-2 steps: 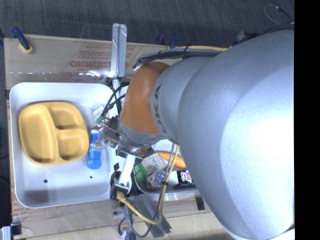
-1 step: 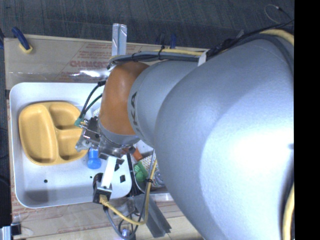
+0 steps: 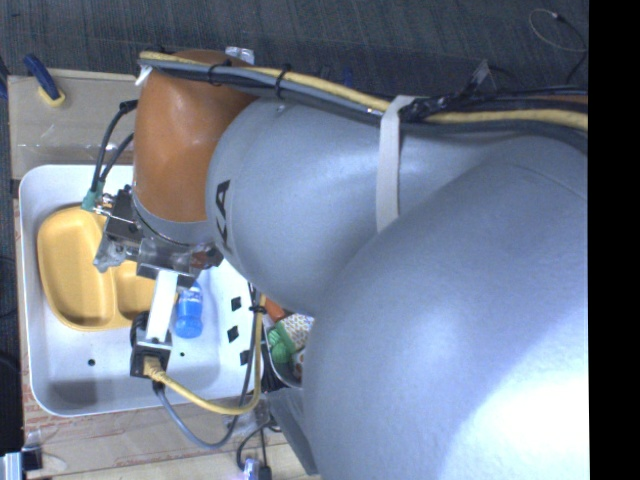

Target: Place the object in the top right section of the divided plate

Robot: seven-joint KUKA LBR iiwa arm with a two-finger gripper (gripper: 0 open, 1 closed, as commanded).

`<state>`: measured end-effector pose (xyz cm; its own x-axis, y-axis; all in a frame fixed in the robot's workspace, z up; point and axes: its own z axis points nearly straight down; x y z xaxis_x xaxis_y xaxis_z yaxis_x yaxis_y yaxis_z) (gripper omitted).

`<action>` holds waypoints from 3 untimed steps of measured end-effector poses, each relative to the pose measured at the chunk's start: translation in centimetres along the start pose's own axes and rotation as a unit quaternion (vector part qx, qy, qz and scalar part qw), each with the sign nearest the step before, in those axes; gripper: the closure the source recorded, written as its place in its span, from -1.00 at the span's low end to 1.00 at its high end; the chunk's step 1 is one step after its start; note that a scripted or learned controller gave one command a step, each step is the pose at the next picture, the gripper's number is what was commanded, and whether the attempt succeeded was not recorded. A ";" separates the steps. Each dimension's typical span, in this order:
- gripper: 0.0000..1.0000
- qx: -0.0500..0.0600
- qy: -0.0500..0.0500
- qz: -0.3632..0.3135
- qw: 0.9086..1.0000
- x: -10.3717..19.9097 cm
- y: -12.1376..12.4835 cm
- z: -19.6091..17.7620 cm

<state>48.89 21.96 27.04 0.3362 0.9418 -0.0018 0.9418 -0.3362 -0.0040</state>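
**A:** What is covered up?

**B:** A good deal. The bulky grey robot arm (image 3: 420, 268) is nearest the camera and blocks the view from 12 o'clock round through 3 to 6. At its edge, near 6 o'clock, some green and orange scraps (image 3: 283, 336) peek out. I cannot tell what they are.

**A:** And the gripper?

**B:** The gripper (image 3: 120, 248) hangs below the glossy orange band (image 3: 170, 138), over the 3 o'clock side of the yellow divided plate (image 3: 65, 268). Its own body hides its tip, so I cannot tell whether it is apart, together or clamped on anything. The plate's 1 to 2 o'clock part lies under it, out of sight.

**A:** Where is the object?

**B:** The small blue plastic object (image 3: 188, 310) lies on the floor of the shallow white bin (image 3: 60, 388), just beside the plate at the plate's 3 o'clock. Part of the robot crosses between them, so I cannot tell if they touch.

**A:** How does it look?

**B:** It is bright blue and longish, with a paler, shiny patch toward its 12 o'clock end. It is too small to make out more.

**A:** Which way does it run?

**B:** Its long axis runs from 12 to 6 o'clock. I cannot tell which end is the top.

**A:** Anything farther off?

**B:** A blue-handled tool (image 3: 40, 76) lies on the bench beyond the bin, at 10 o'clock, partly cut off by the view's edge.
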 end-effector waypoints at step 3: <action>-1.00 -0.001 0.001 -0.064 0.998 -17.1 6.0 -2.3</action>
<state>48.81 3.85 29.33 0.2137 0.9769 0.0001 0.9769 -0.2137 -0.0025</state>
